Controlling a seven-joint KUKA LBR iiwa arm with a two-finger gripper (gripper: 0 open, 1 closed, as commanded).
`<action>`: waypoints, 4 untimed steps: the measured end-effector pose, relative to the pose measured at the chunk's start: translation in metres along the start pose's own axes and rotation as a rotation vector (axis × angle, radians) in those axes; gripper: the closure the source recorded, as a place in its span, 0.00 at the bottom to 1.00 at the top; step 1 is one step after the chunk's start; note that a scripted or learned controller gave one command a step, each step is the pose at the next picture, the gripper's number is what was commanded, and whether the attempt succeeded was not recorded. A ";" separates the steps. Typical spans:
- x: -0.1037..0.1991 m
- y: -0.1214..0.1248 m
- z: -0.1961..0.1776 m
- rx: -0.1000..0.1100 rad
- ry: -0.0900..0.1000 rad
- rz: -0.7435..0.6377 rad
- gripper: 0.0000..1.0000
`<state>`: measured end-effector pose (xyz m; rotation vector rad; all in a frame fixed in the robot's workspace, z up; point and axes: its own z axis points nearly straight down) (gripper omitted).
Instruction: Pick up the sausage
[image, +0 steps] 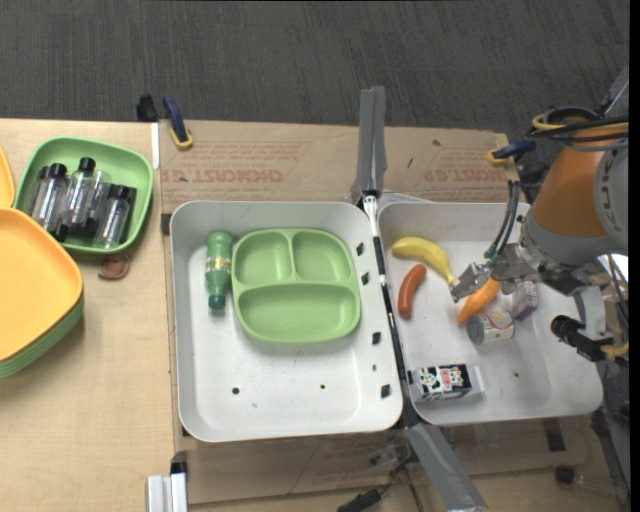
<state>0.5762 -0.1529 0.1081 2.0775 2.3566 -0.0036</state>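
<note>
Although the right bin (560, 400) holds several things, your sausage (410, 290) is easy to find: a short reddish-brown link lying flat on the bin floor near the left wall, its long axis running roughly from one o'clock to seven o'clock. It touches nothing, though the banana (424, 255) curves just beside its upper end, at about one o'clock from it. Judge it as a light toy piece, smooth and rounded, so it will likely roll or squirt out of a poor pinch; you should close across its narrow middle, fingers set square to its length, and keep clear of the banana.

At three o'clock from the sausage, a little apart, sits the gripper (478, 288), low over a clutter that includes an orange carrot-like piece (479, 300) and a pale wrapped item (500, 318). You cannot tell whether it is open or closed, or whether it has anything, because the clutter hides its tips. A small printed box (446, 380) lies at five o'clock from the sausage, near the bin's front edge.

Across the divider, the left bin (290, 400) carries a green divided plate (296, 284) and a green bottle (218, 268), well apart from your target.
</note>
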 end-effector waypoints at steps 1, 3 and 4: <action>0.008 -0.019 0.017 0.002 0.001 0.074 0.00; -0.033 -0.001 0.008 -0.001 -0.002 -0.022 1.00; 0.032 -0.030 -0.063 0.001 0.002 -0.008 1.00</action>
